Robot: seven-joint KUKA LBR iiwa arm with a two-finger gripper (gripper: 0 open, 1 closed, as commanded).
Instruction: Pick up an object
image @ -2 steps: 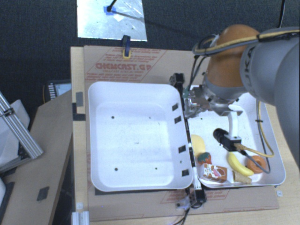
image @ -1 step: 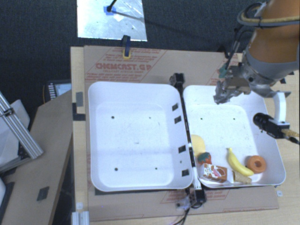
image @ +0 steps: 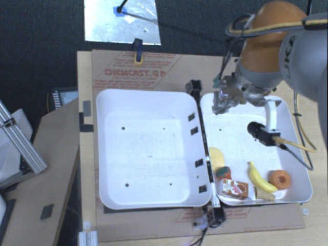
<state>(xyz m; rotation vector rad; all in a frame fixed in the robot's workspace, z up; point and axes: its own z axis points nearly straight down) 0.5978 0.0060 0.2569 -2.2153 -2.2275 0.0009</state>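
My gripper (image: pixel 220 105) hangs over the back left part of the right bin (image: pixel 293 152), well above its floor, and nothing shows between its fingers. Along the front of that bin lie a yellow banana (image: pixel 258 178), an orange ring-shaped toy (image: pixel 280 179), a yellow rounded object (image: pixel 217 158), a small red piece (image: pixel 223 172) and a red and white packet (image: pixel 234 188). All of these lie toward the near edge, apart from the gripper.
The left bin (image: pixel 148 147) stands beside the right one, separated by a black-clipped divider (image: pixel 201 132). A black cylindrical part with a cable (image: pixel 262 132) juts over the right bin's middle. A cardboard sheet (image: pixel 138 68) lies under both bins.
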